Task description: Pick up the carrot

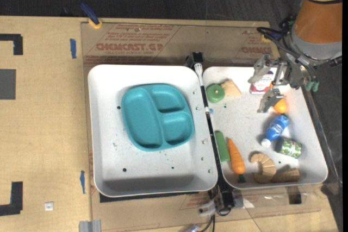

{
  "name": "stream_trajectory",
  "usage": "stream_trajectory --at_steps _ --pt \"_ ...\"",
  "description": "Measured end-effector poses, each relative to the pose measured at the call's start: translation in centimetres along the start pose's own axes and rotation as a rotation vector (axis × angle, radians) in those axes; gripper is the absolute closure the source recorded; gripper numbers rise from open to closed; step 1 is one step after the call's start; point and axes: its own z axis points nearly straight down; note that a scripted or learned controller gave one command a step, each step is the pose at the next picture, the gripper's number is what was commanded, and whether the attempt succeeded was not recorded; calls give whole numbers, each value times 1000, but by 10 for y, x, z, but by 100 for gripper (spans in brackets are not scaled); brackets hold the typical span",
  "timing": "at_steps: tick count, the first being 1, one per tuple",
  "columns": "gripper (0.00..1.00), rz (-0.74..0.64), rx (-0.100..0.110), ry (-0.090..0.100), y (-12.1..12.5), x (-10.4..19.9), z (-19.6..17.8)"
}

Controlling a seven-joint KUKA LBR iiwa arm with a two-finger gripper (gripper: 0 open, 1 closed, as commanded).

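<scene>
the gripper (273,92) is hanging at the upper right, and i cannot tell its grip. the carrot (235,155) is lying lower left of it, pointing up-down.

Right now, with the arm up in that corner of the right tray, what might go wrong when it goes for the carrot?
The gripper hangs near an orange ball, far from the carrot, so it might close on the wrong orange thing. The carrot lies right beside a green vegetable near the bin's left wall, leaving little room for fingers. On the way there, the blue bottle could get knocked.
</scene>
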Motion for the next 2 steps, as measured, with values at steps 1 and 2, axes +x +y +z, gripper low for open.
stream_trajectory --at_steps 1,2 --pt "0 70 -2 2 54 94 53" --pt "0 58 3 -12 5 116 152"
